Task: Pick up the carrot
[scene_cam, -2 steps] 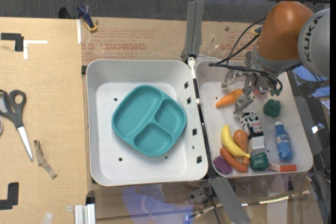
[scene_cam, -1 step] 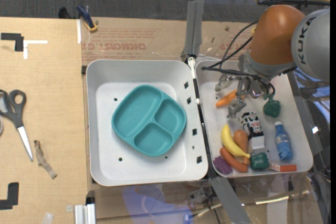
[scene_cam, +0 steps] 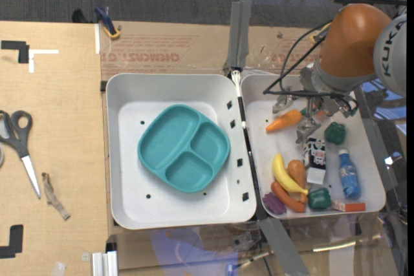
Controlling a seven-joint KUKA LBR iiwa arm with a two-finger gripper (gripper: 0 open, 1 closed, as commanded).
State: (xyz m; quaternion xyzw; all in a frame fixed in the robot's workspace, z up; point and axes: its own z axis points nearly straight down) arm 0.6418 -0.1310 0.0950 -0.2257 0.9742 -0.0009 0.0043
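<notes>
We cannot tell how the gripper (scene_cam: 309, 129) jaws stand; it hangs just beside the carrot (scene_cam: 284, 121), and we risk nudging it toward the banana (scene_cam: 285, 174)

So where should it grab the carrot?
Probably across the thick middle of the carrot, coming straight down from above. It lies flat in the right bin, pointing sideways, with bare floor along both long sides. The end effector sits at its fat end.
</notes>
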